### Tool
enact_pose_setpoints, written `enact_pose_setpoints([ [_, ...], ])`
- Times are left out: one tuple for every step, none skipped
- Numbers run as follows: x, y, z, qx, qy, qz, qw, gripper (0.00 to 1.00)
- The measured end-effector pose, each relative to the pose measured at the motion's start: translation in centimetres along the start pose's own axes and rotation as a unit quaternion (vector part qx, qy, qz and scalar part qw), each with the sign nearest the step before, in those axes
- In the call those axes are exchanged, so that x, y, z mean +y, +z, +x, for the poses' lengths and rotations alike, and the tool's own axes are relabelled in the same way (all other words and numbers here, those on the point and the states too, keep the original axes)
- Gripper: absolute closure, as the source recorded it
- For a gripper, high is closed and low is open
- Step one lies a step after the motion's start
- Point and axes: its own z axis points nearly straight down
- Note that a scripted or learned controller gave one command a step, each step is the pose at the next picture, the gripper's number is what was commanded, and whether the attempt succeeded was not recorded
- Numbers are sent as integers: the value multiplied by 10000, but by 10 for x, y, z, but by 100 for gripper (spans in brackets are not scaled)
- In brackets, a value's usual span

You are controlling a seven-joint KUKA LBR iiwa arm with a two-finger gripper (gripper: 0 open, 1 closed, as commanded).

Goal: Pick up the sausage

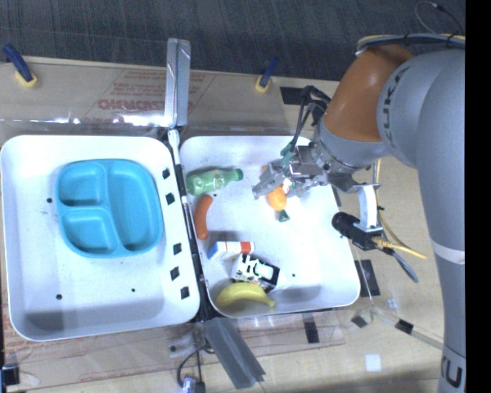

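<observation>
sausage [203, 216] lies in the right bin [327, 252], close against that bin's left wall, its long axis running roughly up and down the view. you see it as an orange-red cylinder, apart from the gripper [280, 188] and untouched by it. just above the sausage's upper end a green bottle [212, 179] lies on its side. below the sausage you find a small white tube with red and blue parts [230, 248], then a black-and-white patterned item [256, 269], and at the bin's near edge a yellow banana [244, 296]. your gripper hangs over the upper middle of the right bin, well to the right of the sausage. a small orange object with a green tip, like a toy carrot [279, 202], sits at the fingertips; whether it is clamped between them or merely lies below, you cannot tell, and the spread of the hand is likewise unclear. the arm [409, 97], grey with an orange band, enters from the right. the left bin [24, 244] holds a blue divided tray [109, 205], lying flat near its centre.
</observation>
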Motion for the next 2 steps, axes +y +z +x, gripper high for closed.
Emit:
enact_pose_setpoints([
  [37, 103, 52, -13, -1499, -19, 9887, 0],
  [71, 3, 75, -11, -1492, -16, 9888, 0],
])
